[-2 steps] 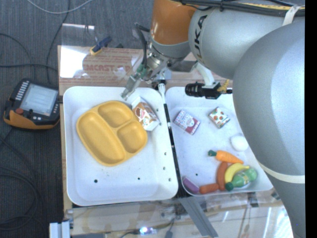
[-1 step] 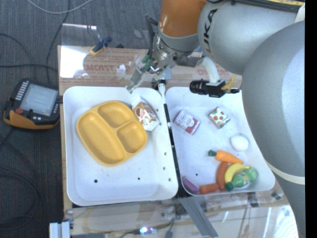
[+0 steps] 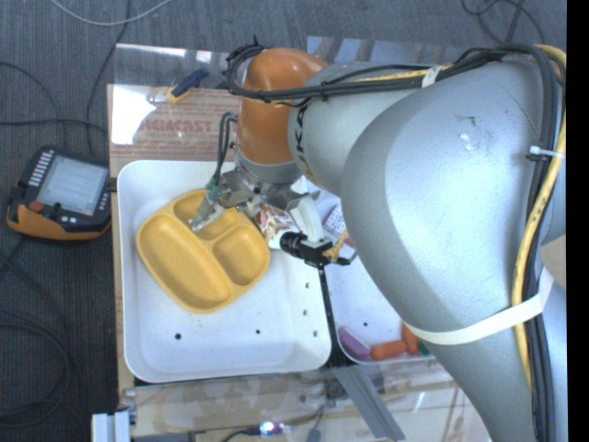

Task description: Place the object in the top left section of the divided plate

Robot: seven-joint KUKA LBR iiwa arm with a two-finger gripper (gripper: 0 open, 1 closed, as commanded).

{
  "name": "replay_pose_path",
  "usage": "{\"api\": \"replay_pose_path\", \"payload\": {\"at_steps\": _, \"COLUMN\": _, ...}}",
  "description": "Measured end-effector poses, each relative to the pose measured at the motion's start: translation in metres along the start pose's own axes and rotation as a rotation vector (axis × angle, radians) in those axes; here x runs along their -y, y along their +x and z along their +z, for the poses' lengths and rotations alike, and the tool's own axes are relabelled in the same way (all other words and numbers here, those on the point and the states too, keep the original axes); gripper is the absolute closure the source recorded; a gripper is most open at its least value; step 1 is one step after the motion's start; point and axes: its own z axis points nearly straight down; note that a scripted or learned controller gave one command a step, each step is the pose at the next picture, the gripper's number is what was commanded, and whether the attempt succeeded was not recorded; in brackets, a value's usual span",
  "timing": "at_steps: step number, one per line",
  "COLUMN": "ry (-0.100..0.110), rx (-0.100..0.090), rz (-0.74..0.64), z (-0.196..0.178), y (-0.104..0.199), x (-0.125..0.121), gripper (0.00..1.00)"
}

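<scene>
Arm: grey arm is hanging over the yellow plastic divided plate [image 3: 204, 251] in the left white bin [image 3: 230, 339] | jaws [image 3: 213, 203]: over the upper section, state I cannot tell | object: hidden | advice: releasing low, inside ridges.

**Arm: outward look**

The arm [image 3: 442, 201] was bulky, smooth grey casing with a glossy orange band [image 3: 271, 99] above the wrist. Black and yellow cables ran along its shell; a pale strap crossed its lower side. Wrist hardware was metallic.
</scene>
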Motion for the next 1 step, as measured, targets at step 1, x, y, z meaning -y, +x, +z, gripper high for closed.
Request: {"api": "replay_pose_path", "payload": {"at_steps": 1, "ry": -0.013, "rx": 0.022, "rz": 0.171, "z": 0.0097, "y": 0.0299, "x": 0.0101, "gripper": 0.00}}
